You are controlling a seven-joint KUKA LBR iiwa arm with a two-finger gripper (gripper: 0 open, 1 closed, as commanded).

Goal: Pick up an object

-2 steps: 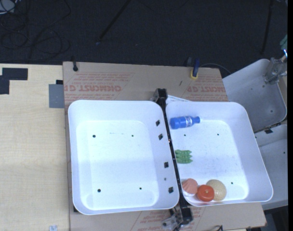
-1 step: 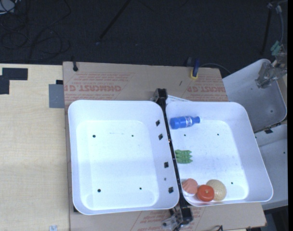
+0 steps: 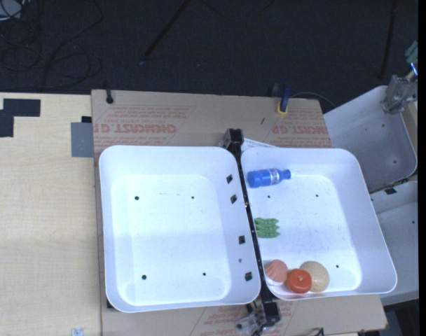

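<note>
The right bin (image 3: pixel 353 187) holds several small objects. A blue bottle with a white cap (image 3: pixel 268 177) lies on its side near the bin's far left corner. A small green piece (image 3: pixel 266 227) rests by the left wall, midway down. At the near left corner sit a pink round piece (image 3: pixel 275 271), a red tomato-like ball (image 3: pixel 298 281) and a tan round piece (image 3: pixel 315 275), clustered and touching one another.
The left bin (image 3: pixel 129 187) stands beside the right one, joined by a black clamp strip (image 3: pixel 244 215). Both rest on a cardboard sheet (image 3: pixel 164 117) atop a wooden bench. A grey metal plate (image 3: pixel 370 131) lies at the right; cables lie on the dark floor behind.
</note>
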